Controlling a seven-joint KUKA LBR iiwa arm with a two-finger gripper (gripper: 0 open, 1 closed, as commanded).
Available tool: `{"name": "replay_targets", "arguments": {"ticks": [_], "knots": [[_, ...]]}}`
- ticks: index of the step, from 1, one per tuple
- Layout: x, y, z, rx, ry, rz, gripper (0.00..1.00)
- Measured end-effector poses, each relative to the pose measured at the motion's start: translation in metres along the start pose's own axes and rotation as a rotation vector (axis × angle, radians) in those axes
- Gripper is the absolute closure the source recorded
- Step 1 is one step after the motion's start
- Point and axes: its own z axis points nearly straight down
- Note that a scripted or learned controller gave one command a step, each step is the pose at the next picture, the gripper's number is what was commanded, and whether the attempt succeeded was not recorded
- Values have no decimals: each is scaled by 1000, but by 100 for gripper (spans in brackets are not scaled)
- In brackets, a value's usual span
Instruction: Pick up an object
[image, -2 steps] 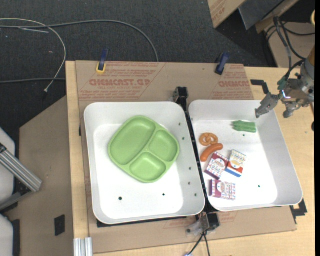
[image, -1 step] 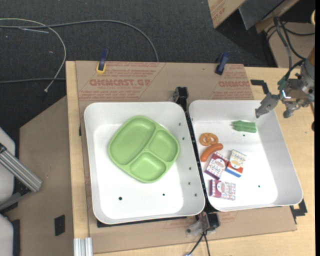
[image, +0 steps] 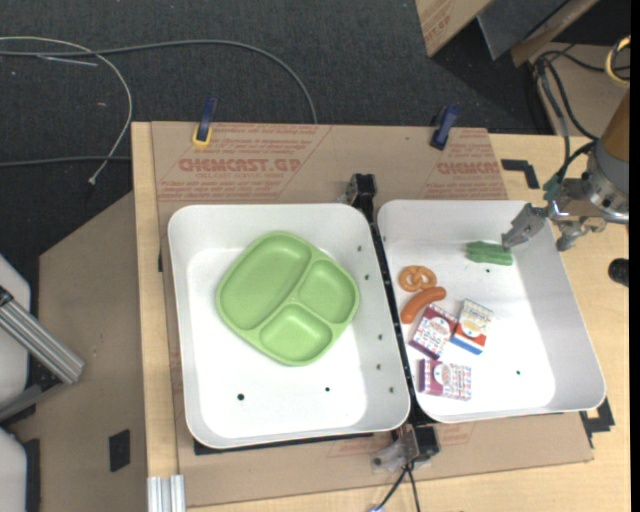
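Green and flat, a pickle-like piece (image: 489, 253) is lying near the far edge of the right bin (image: 560, 330); the gripper (image: 548, 229) is hovering just right of it with fingers spread and nothing between them; nearer the bin's left side a pretzel (image: 416, 277), a sausage (image: 422, 302) and three packets (image: 450, 345) are sitting well apart from the gripper; a green tray (image: 288, 297) is resting in the left bin (image: 200, 380).

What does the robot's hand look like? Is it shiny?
The gripper is small and made of grey metal, with two thin fingers that look like little tongs. Above it sits a rounder silver-grey wrist, partly cut off by the picture's edge. Dark cables curl nearby. It looks dull, not very shiny.
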Motion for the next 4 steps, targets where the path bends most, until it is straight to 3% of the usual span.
{"name": "replay_targets", "arguments": {"ticks": [2,3,4], "knots": [[4,-4,85,5,2,-1,0],[4,-2,70,-2,0,-1,100],[5,-11,17,-7,-3,0,100]]}}
